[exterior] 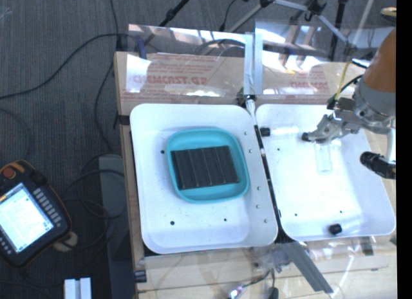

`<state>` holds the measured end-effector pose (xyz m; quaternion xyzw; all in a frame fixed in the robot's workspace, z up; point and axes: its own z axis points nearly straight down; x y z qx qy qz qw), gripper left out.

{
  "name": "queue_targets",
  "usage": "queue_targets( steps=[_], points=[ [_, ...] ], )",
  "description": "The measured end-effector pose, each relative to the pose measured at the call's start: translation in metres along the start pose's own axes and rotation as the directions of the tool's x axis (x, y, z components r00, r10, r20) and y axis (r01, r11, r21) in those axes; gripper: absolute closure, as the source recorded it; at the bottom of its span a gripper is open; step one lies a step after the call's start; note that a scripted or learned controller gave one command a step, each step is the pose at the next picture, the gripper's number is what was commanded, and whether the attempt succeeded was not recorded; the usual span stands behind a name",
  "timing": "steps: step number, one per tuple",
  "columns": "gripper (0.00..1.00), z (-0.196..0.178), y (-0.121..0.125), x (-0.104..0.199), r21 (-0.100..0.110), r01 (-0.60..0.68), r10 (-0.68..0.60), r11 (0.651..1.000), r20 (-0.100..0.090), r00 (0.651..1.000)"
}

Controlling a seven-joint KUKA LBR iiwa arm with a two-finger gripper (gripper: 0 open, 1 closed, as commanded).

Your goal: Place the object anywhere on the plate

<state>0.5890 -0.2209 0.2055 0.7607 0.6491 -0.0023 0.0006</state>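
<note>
A teal plate (207, 191) with a dark ribbed insert (204, 167) lies in the left bin (154, 227). In the right bin (309, 208), a small clear, see-through piece (324, 159) lies toward the back. My gripper (316, 135) hangs over the back of the right bin, just behind and left of that clear piece, and nothing shows between its tips. A small black object (335, 229) sits near the right bin's front edge, far from the gripper.
A cardboard and clear-plastic wall (193, 79) stands behind both bins. A raised divider (264, 163) runs between the bins. Cables and tripod legs cross the floor at the back, and a teach pendant (26, 214) lies at the left.
</note>
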Motion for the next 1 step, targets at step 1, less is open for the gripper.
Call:
queue_targets(
  steps=[1],
  points=[
    [0.0,-0.0002,0.0001,0.0,0.0,0.0,0.0,1.0,0.0,1.0]
  ],
)
